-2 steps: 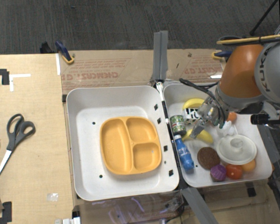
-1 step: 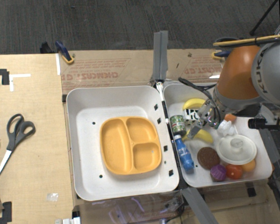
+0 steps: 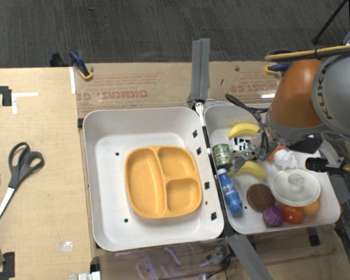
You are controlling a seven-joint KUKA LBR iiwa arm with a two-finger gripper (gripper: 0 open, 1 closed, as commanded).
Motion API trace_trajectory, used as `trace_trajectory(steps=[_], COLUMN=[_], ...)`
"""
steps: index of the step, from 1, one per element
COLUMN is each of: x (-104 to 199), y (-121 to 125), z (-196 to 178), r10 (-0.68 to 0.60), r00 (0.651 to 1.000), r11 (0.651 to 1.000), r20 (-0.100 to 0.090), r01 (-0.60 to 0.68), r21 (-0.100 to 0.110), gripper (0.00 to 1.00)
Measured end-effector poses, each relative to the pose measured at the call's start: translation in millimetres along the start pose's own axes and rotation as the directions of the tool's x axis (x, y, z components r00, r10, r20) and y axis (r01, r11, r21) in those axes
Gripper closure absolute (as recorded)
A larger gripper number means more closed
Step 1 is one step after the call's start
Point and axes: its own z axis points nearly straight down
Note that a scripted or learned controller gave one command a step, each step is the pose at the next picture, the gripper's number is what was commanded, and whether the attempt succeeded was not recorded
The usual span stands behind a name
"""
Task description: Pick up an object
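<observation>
I am watching the arm (image 3: 313,97) reaching into the right bin (image 3: 328,215) from the right, and the claw (image 3: 255,154) is sitting low between two bananas. The far banana (image 3: 243,130) is lying just beyond it, the near banana (image 3: 252,170) just this side, long axis running left to right. I cannot tell how the claw is set.

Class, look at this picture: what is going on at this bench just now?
A grey robot arm with an orange band reaches from the right over the right white bin, crowded with toy food: yellow bananas, a blue bottle, a white lidded bowl. The left white bin holds a yellow divided tray. Nothing is visibly lifted yet.
</observation>
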Motion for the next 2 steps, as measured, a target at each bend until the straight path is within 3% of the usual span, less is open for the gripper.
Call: trace_trajectory(steps=[1, 2], x=[-9.4, -6.5], y=[-2.9, -0.6], z=[0.9, 0.7], r10=[0.063, 0.146], r00=[0.998, 0.989], r11=[0.998, 0.989], r20=[-0.010, -0.006], r01=[-0.063, -0.146], r21=[0.004, 0.003], gripper=[0.00, 0.00])
